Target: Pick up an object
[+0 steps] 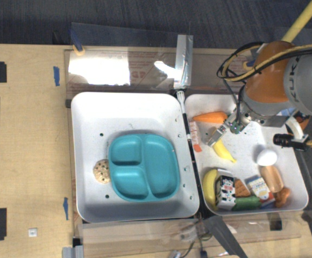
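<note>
My gripper [219, 136] hangs low in the right bin [298, 168], at its upper left part. Just above it lies an orange carrot [210, 117]. A small yellow banana [224, 151] lies right below the gripper tip, close to it or touching; I cannot tell which. Nothing visibly hangs from the gripper. The grey arm with its orange band [269, 74] reaches in from the upper right.
The right bin's front holds a larger banana [209, 187], a cow-patterned carton [227, 190], a green item [247, 202], a small box [257, 185], a brown sausage [271, 177] and a white ball [267, 157]. The left bin [86, 117] holds a teal divided plate [143, 166] and a cookie [101, 171].
</note>
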### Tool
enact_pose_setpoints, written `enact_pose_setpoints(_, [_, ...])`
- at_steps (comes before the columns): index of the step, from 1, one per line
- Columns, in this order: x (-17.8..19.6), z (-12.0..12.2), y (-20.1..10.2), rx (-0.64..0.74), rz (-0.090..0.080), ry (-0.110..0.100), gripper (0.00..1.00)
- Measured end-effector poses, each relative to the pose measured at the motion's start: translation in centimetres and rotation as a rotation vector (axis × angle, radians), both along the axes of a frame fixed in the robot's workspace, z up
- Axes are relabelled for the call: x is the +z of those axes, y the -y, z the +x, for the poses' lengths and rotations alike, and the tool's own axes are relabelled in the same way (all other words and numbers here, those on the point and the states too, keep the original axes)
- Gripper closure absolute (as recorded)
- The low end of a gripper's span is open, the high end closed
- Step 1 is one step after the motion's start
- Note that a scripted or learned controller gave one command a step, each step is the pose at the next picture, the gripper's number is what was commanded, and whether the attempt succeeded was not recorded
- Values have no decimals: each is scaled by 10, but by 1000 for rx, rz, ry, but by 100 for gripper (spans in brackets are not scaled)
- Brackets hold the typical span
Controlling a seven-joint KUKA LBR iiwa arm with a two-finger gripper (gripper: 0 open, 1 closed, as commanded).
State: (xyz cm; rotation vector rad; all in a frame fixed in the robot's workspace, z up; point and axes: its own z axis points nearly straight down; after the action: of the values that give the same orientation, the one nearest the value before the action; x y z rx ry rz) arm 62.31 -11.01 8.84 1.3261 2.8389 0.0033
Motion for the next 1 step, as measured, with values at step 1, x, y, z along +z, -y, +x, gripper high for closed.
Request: enact_pose_setpoints(1, [12, 2, -2, 1, 1, 8, 100])
